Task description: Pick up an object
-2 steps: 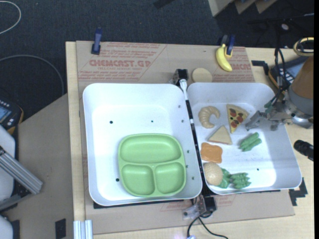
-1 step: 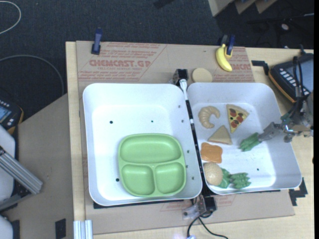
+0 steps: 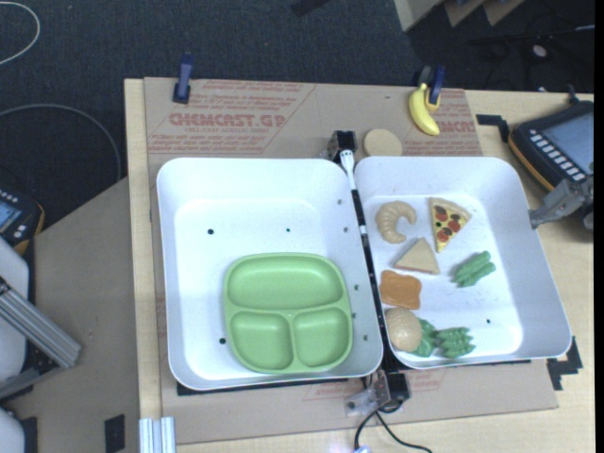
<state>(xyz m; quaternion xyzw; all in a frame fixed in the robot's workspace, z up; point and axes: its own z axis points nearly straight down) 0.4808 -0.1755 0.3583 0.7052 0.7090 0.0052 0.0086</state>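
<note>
— Is the tool gripping anything?

— I cannot tell its state from where I am standing; I am seeing nothing being lifted. The toy foods are all lying in the right bin (image 3: 500, 187).

— Which ones?

— A croissant (image 3: 394, 219) and a pizza slice (image 3: 447, 223) are sitting side by side towards the far wall. A pale wedge (image 3: 416, 256) is lying just nearer than those, with an orange slab (image 3: 401, 291) beside it and a green bean piece (image 3: 472, 269) a little apart. A round tan piece (image 3: 403, 328) is touching a green vegetable cluster (image 3: 444, 341) by the near rim.

— Any open room?

— The foods are crowding the side by the shared wall, while the outer half of that bin is showing bare floor.

— What else is around?

— A green divided plate (image 3: 283, 295) is taking up the near part of the left bin (image 3: 189, 215). A banana (image 3: 424, 113) and a tan disc (image 3: 382, 142) are lying outside the bins on the cardboard sheet (image 3: 236, 116) covering the worktop, and a control pendant (image 3: 562, 144) is sitting close to the right bin's far corner.
</note>
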